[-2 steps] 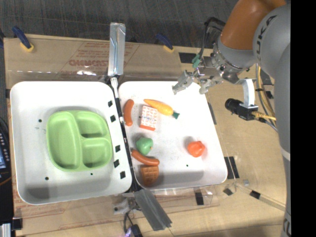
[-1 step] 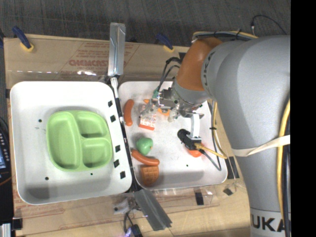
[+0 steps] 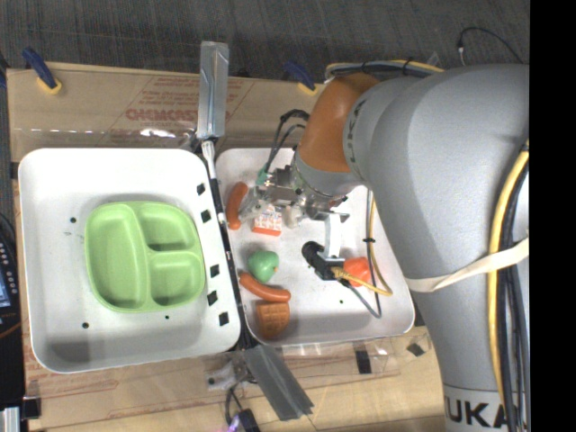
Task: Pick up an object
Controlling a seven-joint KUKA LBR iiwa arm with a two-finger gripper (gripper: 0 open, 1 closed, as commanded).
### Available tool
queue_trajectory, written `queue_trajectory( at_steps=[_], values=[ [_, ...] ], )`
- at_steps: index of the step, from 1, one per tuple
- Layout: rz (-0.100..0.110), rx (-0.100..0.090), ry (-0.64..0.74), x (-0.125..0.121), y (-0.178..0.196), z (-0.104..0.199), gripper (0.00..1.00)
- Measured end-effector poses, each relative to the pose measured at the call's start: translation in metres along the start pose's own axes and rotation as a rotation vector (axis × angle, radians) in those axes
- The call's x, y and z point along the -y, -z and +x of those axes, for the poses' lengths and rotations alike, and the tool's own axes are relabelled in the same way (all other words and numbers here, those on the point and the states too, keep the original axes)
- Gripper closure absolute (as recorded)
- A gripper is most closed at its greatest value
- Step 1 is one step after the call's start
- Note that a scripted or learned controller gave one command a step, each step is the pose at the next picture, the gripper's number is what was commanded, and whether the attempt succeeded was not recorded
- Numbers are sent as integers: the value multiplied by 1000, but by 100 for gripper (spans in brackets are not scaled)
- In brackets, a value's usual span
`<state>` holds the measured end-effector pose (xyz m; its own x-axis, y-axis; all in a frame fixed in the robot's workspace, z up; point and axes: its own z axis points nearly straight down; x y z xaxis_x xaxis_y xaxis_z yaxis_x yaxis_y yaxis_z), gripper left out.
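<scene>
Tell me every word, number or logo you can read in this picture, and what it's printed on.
"UKA": large white letters on the grey robot arm's base, cut off at the frame's edge, so the word is incomplete.
Red printing on the cardboard sheet behind the bins: lettering is there, but too faint and blurred to read.
Orange-and-white small packet in the right bin: any print on it is too small to read.
</scene>
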<state>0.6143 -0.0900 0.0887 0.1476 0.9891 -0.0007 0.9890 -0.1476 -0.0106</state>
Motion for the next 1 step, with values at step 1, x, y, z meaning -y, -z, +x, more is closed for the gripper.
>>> queue_trajectory(
  at_steps=[1],
  values=[
    [10, 0, 3, 2, 5, 0, 100]
  ],
)
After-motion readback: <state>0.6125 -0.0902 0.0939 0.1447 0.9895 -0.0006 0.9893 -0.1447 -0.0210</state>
